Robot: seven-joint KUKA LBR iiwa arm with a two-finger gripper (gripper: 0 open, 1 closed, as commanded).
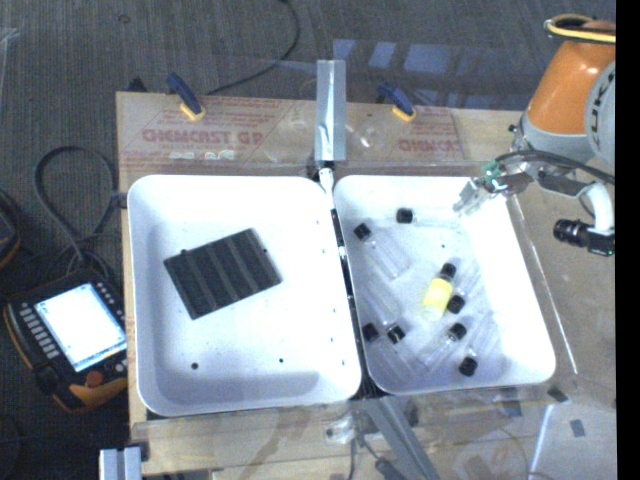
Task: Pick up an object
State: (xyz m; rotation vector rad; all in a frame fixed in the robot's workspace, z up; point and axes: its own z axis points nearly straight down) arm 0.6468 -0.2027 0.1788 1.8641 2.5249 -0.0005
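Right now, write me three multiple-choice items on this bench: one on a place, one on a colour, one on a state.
1. Where does the dark ribbed slab lie?
A. In the left bin
B. In the right bin
C. On the floor

2. What colour is the one bright piece among the small black-capped items in the right bin?
A. Red
B. Yellow
C. Blue

3. How does the tool stand to the right bin's contents?
A. Clamped on the bright piece
B. At the bin's far right corner, apart from the bright piece
C. Pressed on the ribbed slab

Answers: 1 A, the slab rests on the floor of the left bin. 2 B, it is plainly yellow. 3 B, the tool sits at that corner, well away from the piece.
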